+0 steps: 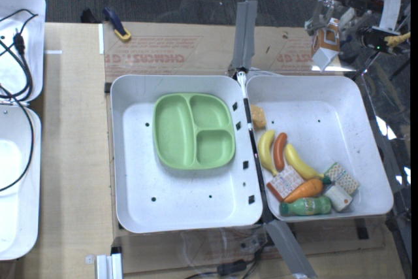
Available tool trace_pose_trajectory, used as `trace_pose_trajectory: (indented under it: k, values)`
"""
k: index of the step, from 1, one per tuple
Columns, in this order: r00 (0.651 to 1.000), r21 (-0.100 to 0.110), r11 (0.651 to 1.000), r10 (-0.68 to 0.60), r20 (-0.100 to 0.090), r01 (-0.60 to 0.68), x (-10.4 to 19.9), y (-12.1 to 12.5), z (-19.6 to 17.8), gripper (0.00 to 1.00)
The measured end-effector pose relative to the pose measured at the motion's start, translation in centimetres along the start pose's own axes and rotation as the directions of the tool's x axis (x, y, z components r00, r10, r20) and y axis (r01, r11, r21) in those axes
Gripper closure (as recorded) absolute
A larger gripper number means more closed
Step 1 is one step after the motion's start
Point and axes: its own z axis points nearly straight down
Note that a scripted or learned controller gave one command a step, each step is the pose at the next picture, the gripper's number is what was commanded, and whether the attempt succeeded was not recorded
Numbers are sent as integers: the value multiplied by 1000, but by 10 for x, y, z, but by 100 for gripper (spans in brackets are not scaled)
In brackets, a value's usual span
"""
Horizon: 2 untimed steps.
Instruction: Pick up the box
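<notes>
A: While the gripper [333,23] hangs up by the far right corner, beyond the back rim of the right bin [366,108], can you say whether it is open or closed?

B: I cannot tell; the wrist and cables crowd it. Something orange and white sits just under it, but I cannot make out what that is, so I would not call anything held

A: Where is the box, then?

B: In the right bin, near its front edge. A red-and-white box [284,181] lies flat, touching the carrot [304,190] and just beside the bananas [266,148] and the sausage [280,149]. A patterned box [342,175] and a small white carton [337,197] sit towards the front right corner, with the green bottle [305,207] against the front wall

A: So which step is this?

B: The approach, I judge; the pick is not yet made. The next move calls for travelling down across the bin towards that front cluster, choosing one box, and lining up on it so the neighbours pressed against it do not get caught too

A: And the left bin [130,206]?

B: It bears a green plate [194,131], well apart from all this
</notes>
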Motion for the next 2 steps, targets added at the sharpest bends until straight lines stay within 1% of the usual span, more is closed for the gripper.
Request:
trace_pose_trajectory:
  k: [1, 2]
  values:
    - [981, -3, 981, -194, -1, 194, -20, 6, -37, 100]
    - [964, -2, 964, -266, -1, 266, 65, -18, -37, 100]
